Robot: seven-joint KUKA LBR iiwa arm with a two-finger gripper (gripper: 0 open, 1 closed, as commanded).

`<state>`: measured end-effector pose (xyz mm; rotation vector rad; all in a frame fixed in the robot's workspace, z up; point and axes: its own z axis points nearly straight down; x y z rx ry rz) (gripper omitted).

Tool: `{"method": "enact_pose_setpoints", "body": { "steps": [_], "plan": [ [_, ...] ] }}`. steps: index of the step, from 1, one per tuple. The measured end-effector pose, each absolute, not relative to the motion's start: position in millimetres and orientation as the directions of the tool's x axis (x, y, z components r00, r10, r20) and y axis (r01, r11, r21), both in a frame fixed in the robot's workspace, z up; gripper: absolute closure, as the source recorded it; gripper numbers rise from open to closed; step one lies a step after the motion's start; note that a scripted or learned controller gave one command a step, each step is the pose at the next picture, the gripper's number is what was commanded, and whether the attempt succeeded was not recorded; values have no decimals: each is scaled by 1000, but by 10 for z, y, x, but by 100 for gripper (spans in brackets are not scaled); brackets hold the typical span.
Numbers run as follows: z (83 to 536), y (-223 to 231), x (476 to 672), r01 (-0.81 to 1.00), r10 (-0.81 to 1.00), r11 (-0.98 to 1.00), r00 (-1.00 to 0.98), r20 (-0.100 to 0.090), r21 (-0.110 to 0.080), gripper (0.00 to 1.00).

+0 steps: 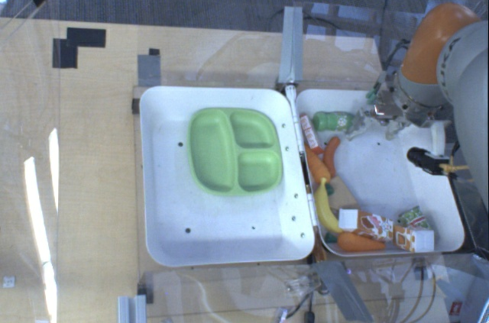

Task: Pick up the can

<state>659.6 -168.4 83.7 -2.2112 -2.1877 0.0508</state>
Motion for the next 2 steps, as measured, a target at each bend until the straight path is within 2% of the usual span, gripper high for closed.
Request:
{"method": "enact_pose_setpoints", "body": {
  "steps": [1, 2],
  "plan": [
    [828, -1638, 6562, 984, 986, -164, 164, -7, -61, 0],
    [848, -1587, 6666, 785, 785, -619, 619, -5, -26, 0]
  ]
}}
